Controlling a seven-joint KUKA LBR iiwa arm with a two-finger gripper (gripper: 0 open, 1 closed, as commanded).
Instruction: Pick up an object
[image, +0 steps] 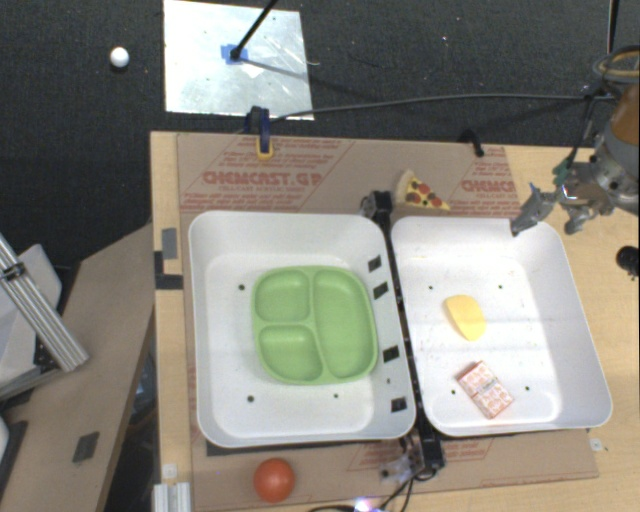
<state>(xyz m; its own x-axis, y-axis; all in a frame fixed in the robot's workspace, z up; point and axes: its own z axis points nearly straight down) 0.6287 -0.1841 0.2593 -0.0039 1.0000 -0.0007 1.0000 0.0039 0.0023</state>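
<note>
- the yellow lump (464, 316) looks light and smooth, maybe a bit slippery. i would pinch it across its narrow middle.
- it is pale yellow, rounded, a bit longer than wide.
- it lies in the right bin (570, 290), down and to the left of my jaws (552, 205), well apart.
- my jaws look spread open, holding nothing.

Right bin (560, 300) lies mostly bare around yellow piece (465, 317) and pink packet (485, 388).
</note>
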